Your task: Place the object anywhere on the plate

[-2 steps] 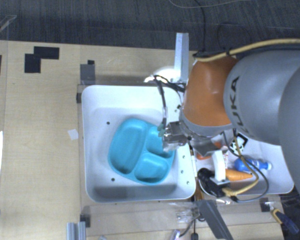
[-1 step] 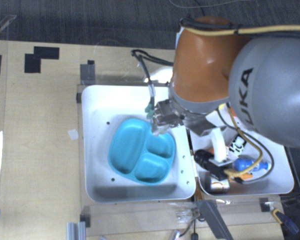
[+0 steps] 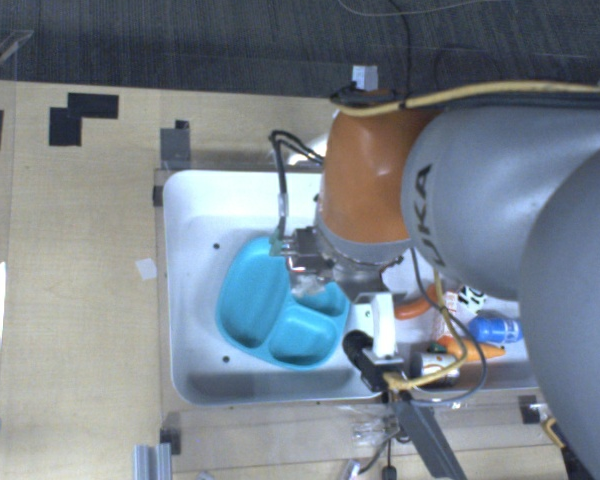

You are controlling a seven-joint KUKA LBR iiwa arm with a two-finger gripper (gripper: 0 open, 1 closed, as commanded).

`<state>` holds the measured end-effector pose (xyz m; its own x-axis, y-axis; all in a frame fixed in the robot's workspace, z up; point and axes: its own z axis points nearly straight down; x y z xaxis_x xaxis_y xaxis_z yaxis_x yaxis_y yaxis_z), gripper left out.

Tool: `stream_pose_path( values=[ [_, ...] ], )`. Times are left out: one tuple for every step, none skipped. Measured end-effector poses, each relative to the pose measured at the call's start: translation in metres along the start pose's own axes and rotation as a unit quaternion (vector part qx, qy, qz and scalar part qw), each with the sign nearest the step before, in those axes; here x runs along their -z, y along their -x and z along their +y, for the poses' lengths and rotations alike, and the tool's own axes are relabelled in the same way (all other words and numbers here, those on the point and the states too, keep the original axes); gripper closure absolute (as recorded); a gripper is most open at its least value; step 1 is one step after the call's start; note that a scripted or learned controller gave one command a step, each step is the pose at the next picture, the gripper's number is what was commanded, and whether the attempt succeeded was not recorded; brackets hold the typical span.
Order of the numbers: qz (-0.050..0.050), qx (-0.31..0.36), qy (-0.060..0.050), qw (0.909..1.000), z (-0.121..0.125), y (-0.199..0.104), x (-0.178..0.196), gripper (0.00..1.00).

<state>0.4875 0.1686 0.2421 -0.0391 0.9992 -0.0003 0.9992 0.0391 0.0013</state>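
A blue divided plate [image 3: 270,313] lay in the left white bin [image 3: 195,258]. The grey arm [image 3: 500,198], with its orange band [image 3: 365,173], hung over the plate's right part. Right of the plate lay small objects, one blue [image 3: 495,328], one orange [image 3: 412,308].

Right bin [image 3: 450,393]: mostly covered by the arm [image 3: 500,198]. Small objects [image 3: 480,333] at lower right: partly hidden, kind unclear. Blue plate [image 3: 265,313]: right rim tucked under the wrist.
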Motion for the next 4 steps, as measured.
stream_pose_path(
  values=[
    [0.000, 0.000, 0.000, 1.0000, 0.000, 0.000, 0.000, 0.00],
    [0.002, 0.072, 0.004, 0.9974, 0.003, -0.029, -0.142, 0.00],
    [0.005, 0.133, 0.007, 0.9910, 0.012, -0.023, -0.147, 0.00],
    [0.000, 0.130, 0.001, 0.9915, 0.027, 0.015, -0.061, 0.00]
  ],
)
